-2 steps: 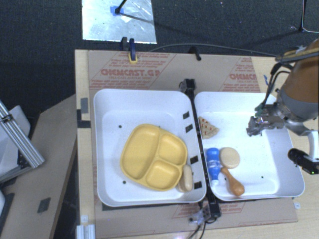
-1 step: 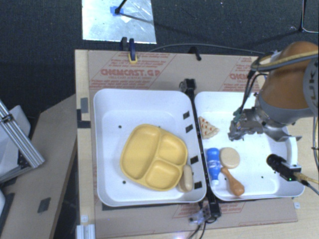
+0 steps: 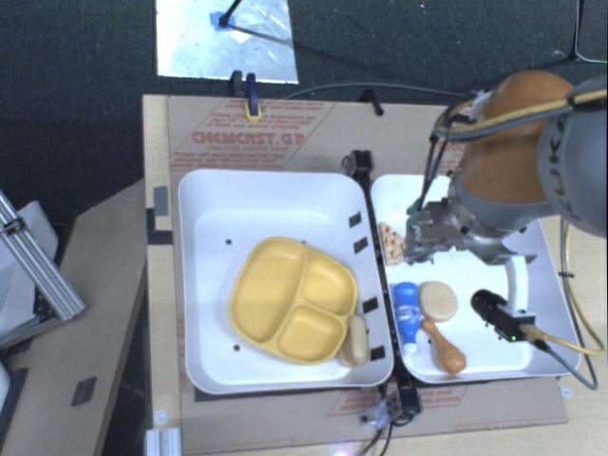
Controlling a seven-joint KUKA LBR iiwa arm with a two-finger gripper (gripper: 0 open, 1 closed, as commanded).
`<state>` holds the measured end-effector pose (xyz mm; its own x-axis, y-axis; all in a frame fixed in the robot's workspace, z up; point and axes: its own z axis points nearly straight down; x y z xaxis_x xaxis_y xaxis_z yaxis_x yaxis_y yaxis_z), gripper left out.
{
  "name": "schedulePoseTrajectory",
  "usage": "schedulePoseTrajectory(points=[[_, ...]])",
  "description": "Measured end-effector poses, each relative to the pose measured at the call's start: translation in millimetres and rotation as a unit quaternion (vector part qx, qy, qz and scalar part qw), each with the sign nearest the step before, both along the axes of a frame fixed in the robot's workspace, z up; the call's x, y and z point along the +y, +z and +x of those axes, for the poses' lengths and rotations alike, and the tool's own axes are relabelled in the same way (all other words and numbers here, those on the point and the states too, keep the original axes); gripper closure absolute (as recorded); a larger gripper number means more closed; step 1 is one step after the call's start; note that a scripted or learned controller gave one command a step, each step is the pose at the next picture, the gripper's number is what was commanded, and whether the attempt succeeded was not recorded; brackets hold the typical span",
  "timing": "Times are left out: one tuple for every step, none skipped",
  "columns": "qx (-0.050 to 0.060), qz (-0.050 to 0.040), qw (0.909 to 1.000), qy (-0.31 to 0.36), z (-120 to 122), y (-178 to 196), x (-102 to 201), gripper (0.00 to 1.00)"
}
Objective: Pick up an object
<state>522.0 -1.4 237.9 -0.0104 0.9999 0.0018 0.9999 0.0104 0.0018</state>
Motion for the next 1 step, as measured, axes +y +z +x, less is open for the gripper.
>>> schedulePoseTrajectory(points=[[0.001,0.0001,1.0000,0.000,-13.3,-5.9,59.5,1.00]])
